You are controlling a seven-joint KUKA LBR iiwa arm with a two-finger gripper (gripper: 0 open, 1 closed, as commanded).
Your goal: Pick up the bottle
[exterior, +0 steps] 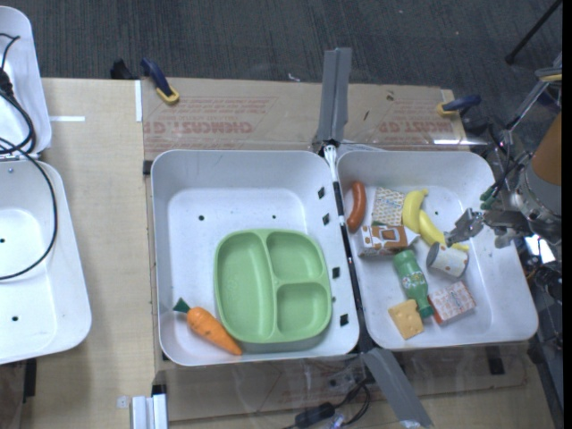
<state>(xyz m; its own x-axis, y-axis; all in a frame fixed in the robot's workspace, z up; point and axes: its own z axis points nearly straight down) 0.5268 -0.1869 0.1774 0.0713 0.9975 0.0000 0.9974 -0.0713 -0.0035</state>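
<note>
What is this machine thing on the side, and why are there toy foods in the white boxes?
It is a robot arm, seen from one camera above the bench. Its gripper, like a two-finger hand, reaches in from the right and hangs over the right bin. That bin holds a green bottle, a banana, a sausage, a cheese wedge and small cartons. The left bin holds a green plate with three sections and a carrot. The robot should pick up the bottle, which lies in the bin, not in the gripper.

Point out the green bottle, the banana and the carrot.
green bottle (411, 280): camera view, mid-body.
banana (418, 214): camera view, the curved middle.
carrot (213, 329): camera view, the orange body.
</note>
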